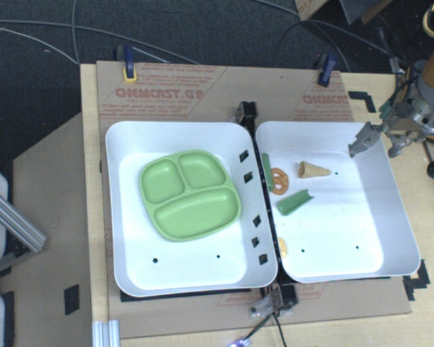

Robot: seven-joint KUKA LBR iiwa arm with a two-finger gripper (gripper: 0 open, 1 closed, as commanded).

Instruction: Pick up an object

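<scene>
The gripper (380,142) is hovering at the right bin's (390,215) upper right rim, its fingers spread and pinching nothing; the pretzel (278,181), cone (314,169) and green piece (294,202) are lying untouched inside; the whole pick is remaining.
</scene>
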